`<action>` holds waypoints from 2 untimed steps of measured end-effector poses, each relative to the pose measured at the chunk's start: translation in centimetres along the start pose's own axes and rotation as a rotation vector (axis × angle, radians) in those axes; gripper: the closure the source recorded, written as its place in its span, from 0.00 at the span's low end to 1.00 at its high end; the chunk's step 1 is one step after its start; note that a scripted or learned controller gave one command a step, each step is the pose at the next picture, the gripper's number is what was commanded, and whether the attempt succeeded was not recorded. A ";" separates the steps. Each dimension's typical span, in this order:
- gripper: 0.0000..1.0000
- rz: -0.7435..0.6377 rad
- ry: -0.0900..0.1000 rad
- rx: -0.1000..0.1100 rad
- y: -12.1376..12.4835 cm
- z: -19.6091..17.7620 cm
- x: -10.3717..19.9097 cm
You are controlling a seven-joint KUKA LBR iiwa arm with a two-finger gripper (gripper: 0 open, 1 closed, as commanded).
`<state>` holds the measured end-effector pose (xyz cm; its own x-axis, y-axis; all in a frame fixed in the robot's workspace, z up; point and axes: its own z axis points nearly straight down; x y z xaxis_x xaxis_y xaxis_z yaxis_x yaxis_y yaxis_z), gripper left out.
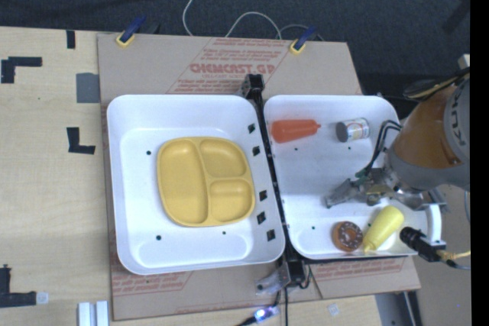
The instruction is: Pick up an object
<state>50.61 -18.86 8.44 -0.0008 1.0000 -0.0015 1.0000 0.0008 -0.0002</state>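
The gripper (336, 199) reaches into the right bin (325, 156) from the right, low over the white floor, its grey fingers (341, 195) pointing left toward the divider between the two bins; whether they are parted or closed cannot be told from this angle, and nothing shows between them. Behind the gripper, to the right, the grey arm (435, 145) with its orange band rises over the bin's right rim.

Just below and right of the gripper lies a yellow banana-shaped toy (382, 228), tilted, its lower end near the bin's front wall; beside that, directly below the gripper, sits a round brown doughnut-like toy (348, 236); the two look to be touching or nearly so. Above the gripper, near the bin's far wall, a small silver can (352, 130) lies on its side; up and to the left of the gripper, an orange carrot-shaped toy (293, 130) lies close to the divider, well apart from the fingers.

Far to the left of the gripper, across the divider, the left bin (130, 164) holds a yellow three-compartment plate (205, 181), lying flat near its middle.
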 end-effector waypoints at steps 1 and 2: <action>1.00 0.000 -0.002 -0.002 0.0 -1.1 0.0; 1.00 0.000 0.001 -0.002 -0.1 -5.5 -0.5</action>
<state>50.46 -19.36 13.90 -0.0005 1.0000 -0.0008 1.0000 0.0005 0.0022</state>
